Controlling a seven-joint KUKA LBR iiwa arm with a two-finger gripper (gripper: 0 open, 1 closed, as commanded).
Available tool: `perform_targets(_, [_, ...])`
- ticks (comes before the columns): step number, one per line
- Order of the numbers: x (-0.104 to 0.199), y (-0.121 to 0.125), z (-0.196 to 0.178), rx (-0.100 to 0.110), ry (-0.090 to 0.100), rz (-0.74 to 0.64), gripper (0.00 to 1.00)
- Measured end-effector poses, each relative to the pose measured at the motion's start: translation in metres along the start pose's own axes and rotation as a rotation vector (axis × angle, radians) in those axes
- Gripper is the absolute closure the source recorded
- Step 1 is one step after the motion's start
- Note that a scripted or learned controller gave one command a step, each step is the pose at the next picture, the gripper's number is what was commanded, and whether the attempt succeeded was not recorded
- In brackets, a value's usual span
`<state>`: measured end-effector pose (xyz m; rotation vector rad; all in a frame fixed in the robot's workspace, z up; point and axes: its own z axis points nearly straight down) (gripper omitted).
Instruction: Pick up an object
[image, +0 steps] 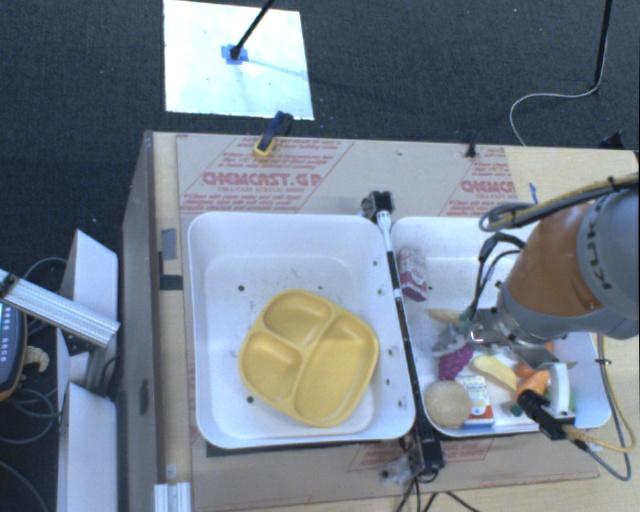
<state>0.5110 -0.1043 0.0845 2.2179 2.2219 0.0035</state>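
Left bin (215, 300): I see one thing in it, a yellow plate (310, 356) with three compartments, lying flat toward the near right corner, turned at an angle to the bin walls.

Right bin (440, 240): this is where the loose objects lie, clustered in the near half just under the arm.

Purple object (455, 360): small and dark purple, near the middle of the cluster; from my feed I cannot name what it is.

Tan round object (447, 403): a pale beige ball-like shape at the near left corner of the right bin, touching a flat printed packet (480, 402) beside it.

Yellow piece (495, 370): a pale yellow elongated shape just right of the purple object, partly under the arm.

Orange piece (533, 382): small, bright, just beside the yellow piece; its outline is broken by the arm's cabling.

Pink and white packet (412, 275): lies against the divider, well apart from the cluster, toward the far side.

Arm (570, 275): orange band and grey wrist reach in from the right, covering much of the right bin.

End effector (468, 328): I make it out low over the cluster, near the purple object, but the finger opening is too small and shadowed; I cannot tell its state or whether it has hold of anything.

Bench (300, 170): brown board with red lettering beyond both bins.
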Motion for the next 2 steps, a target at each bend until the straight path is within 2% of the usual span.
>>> perform_targets(1, [0.000, 0.001, -0.011, -0.003, 0.000, 0.000, 1.00])
perform_targets(2, [0.083, 0.011, -0.101, -0.001, 0.001, -0.003, 1.00])
